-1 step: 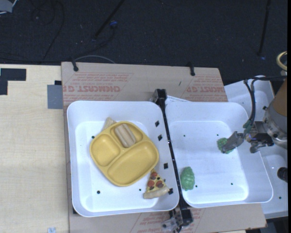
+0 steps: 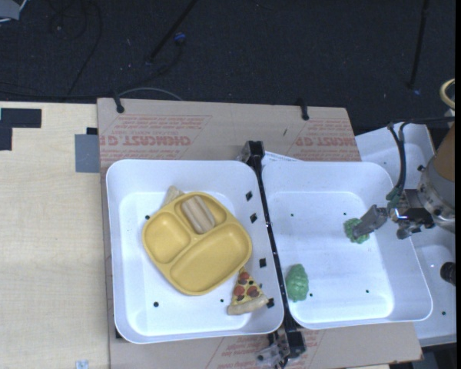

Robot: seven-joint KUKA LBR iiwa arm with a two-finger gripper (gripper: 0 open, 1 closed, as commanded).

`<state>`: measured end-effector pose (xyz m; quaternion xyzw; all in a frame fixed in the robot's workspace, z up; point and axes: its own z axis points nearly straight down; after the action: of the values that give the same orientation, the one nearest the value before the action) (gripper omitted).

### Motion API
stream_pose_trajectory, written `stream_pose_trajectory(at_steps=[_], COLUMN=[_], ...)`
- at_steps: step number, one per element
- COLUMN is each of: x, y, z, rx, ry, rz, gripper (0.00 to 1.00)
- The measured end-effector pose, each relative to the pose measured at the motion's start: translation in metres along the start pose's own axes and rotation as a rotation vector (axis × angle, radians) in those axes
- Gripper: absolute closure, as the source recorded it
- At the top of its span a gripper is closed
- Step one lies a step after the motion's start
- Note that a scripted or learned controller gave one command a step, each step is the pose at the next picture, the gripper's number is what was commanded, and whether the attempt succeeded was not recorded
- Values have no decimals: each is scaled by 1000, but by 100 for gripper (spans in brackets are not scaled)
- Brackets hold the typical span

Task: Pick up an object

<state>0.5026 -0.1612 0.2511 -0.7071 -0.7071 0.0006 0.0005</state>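
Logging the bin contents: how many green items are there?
2. One green lump lies near the left edge of the right bin. A second green piece sits at the gripper, further right, partly hidden by it.

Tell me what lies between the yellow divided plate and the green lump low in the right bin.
In the camera view, the toy pizza slice and the black divider between the bins lie between the yellow divided plate and the green lump.

In the left bin (image 2: 131, 206), a yellow divided plate (image 2: 215, 256) carries a toy hot dog (image 2: 198, 214) in its 12 o'clock compartment. A toy pizza slice (image 2: 247, 294) lies just beside the plate at 5 o'clock. A leafy green toy (image 2: 296, 281) sits at 7 o'clock in the right bin (image 2: 323, 179).
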Motion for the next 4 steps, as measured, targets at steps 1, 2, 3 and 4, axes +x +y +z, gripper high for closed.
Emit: stream_pose_trajectory(at_steps=[1,2,3,4], x=[8,15,16,15], y=[0,5,4,4], z=[62,110,163,151], rx=[8,6,6,5], ry=[3,3,3,2], rz=[0,0,0,5], gripper=[0,0,0,100])
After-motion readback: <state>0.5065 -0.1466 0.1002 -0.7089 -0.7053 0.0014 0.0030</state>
